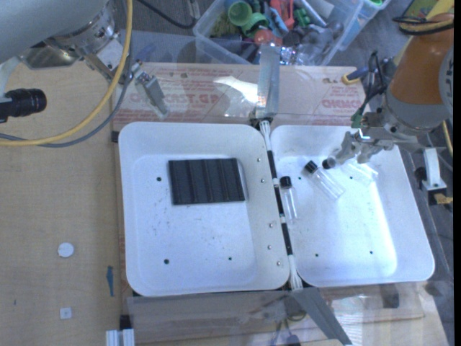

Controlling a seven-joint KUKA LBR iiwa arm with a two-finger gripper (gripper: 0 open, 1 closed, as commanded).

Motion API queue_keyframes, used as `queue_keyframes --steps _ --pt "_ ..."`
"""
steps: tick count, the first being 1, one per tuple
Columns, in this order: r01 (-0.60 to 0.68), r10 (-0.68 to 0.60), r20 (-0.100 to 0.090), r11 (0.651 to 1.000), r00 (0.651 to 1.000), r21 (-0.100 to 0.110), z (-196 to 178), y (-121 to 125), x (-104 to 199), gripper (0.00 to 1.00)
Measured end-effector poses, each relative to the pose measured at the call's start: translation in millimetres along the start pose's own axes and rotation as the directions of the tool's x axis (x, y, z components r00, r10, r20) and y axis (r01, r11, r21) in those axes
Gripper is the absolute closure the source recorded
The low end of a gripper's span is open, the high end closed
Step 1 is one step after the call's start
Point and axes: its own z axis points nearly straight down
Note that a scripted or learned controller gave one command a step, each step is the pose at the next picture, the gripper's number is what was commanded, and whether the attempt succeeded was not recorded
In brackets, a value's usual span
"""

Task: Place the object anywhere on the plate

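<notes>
Behind both white bins [144,139], reversed red lettering is unreadable; gripper [353,150] state over clear vials [324,181] can't be told.

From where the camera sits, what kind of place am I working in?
Probably a robotics lab bench: two white bins side by side, a clear tub of mixed plastic toys behind them, yellow cable across the wooden top.
</notes>
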Motion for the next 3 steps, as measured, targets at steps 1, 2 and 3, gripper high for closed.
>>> queue_keyframes --steps 1,2,3 --pt "-0.046 0.046 -0.002 0.999 0.999 0.003 11 -81 20 1.00" --pt "-0.008 0.008 -0.002 1.000 1.000 0.003 12 -136 82 1.00" --pt "-0.152 0.152 -0.001 0.988 0.988 -0.001 -8 -137 164 1.00"
